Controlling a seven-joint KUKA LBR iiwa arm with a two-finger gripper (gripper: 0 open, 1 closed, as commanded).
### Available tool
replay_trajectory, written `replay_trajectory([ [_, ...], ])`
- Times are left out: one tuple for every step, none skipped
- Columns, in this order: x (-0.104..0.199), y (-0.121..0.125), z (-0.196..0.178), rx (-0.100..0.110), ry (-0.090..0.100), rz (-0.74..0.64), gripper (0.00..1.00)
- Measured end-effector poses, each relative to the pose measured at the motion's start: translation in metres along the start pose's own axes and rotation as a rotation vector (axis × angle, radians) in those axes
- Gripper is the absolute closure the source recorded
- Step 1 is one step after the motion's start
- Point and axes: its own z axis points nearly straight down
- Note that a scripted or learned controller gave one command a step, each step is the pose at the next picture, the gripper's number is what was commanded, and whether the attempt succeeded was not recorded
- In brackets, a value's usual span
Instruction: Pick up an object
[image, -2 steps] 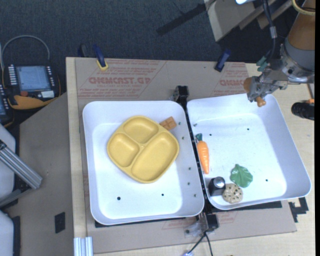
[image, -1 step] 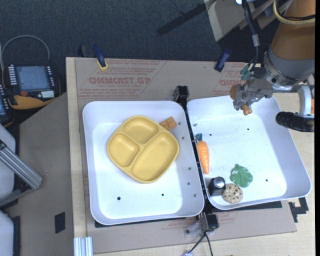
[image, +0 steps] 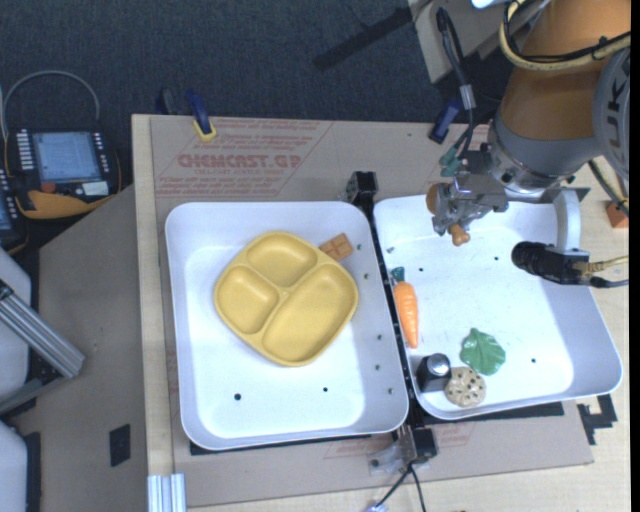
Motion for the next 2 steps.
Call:
replay_trajectory([
  [0.040,-0.024,0.006,0.000,-0.001,0.002,1.00],
  [0.085,-0.040,0.033,0.002,0.000,0.000,1.00],
])
